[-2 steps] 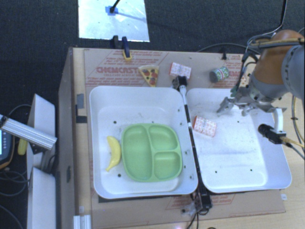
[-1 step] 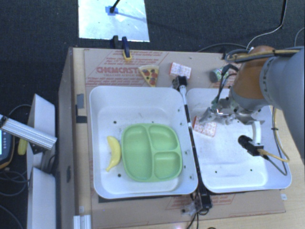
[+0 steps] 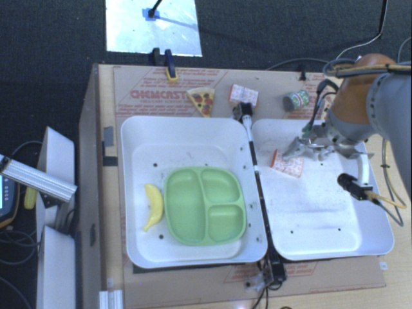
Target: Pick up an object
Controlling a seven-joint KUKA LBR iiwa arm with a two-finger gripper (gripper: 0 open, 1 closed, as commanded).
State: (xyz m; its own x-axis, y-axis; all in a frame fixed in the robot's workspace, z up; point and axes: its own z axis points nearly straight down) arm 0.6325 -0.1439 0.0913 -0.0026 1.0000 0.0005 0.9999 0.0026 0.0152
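Banana (image 3: 153, 206): you've got it lying in the left bin (image 3: 138, 140), lower left of the frame, touching the left edge of the green tray.
Green tray (image 3: 206, 205): look centre-left, a divided plate with three compartments, flat on the floor of that left bin.
Pizza slice (image 3: 203, 100): up on the cardboard behind the left bin, upper middle of the frame, outside both bins.
Pink-and-white packet on the cardboard (image 3: 244, 94): just right of the pizza slice, also outside the bins.
Pink-and-white packet in the bin (image 3: 287, 164): here's your nearest candidate, flat on the floor of the right bin (image 3: 322, 237), near its upper left corner.
Small can (image 3: 297, 99): on the cardboard behind the right bin, right of centre at the top, lying tilted.
Gripper (image 3: 309, 145): low over the right bin's upper part, just right of the packet in the bin and close to it, its fingers spread apart with nothing between them.
Arm (image 3: 380, 102): grey with the orange band, coming in from the right edge of the frame.
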